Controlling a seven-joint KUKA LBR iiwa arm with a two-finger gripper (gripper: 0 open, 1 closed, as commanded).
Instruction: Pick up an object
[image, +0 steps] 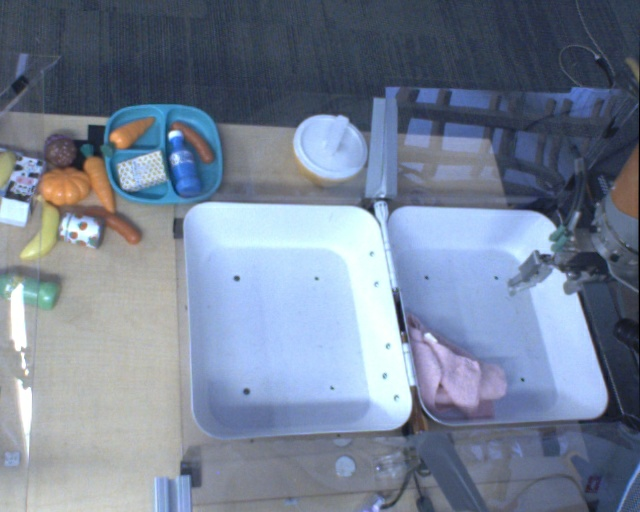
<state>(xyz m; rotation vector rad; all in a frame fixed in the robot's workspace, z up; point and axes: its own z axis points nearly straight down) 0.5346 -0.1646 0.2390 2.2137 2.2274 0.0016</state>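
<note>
Arm (622, 215) cut off by the right edge; hand (545, 268) small and blurred, finger state indeterminate. Yellow item (5, 165) at the counter's far left truncated by the frame.

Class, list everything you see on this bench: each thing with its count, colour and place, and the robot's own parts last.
bins: two, white, side by side mid-bench
cloth: one, pink, right bin's near-left corner
tray: one, blue, behind left bin, holding toy food and a bottle
lidded cup: one, white and yellow, behind the bins
toy food: several pieces, mostly orange, bench's left
claw: one, grey, over right bin's right side
</note>
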